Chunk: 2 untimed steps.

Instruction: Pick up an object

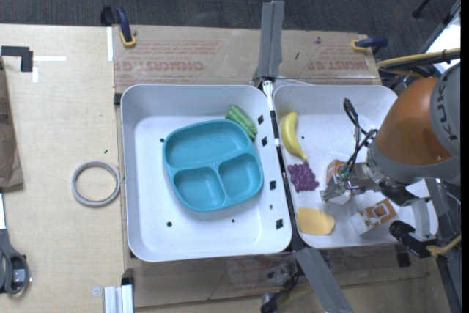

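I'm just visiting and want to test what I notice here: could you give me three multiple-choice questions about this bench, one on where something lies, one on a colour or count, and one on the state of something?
1. Where does the blue three-compartment plastic plate lie?
A. left white bin
B. right white bin
C. on the cardboard

2. What colour is the plastic bunch of grapes?
A. green
B. purple
C. red

3. How does the yellow plastic banana lie?
A. on the blue plate
B. flat on the right white bin's floor
C. hanging over the rim

Answers: 1 A, it sits within the left white bin's walls; 2 B, the cluster is purple; 3 B, it rests on that bin's floor near the divider.
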Each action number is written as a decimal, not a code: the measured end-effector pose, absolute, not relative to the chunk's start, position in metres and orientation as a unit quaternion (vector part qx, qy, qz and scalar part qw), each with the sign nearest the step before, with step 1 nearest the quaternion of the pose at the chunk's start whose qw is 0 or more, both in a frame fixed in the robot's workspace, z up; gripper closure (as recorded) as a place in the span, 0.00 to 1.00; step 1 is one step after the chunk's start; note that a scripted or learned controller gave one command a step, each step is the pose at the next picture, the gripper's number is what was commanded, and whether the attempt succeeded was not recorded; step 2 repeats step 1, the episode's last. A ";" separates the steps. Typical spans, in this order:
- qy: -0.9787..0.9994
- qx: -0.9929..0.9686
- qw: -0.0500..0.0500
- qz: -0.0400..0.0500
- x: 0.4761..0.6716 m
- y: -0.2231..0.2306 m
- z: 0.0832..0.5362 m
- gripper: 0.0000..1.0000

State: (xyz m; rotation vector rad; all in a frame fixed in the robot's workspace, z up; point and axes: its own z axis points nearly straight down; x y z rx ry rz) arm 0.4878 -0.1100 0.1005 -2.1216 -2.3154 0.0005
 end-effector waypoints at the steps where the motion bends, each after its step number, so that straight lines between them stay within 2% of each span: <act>1: -0.688 -0.726 0.001 0.001 0.539 -0.086 0.191 1.00; 2: -0.688 -0.726 0.001 0.001 0.539 -0.086 0.191 1.00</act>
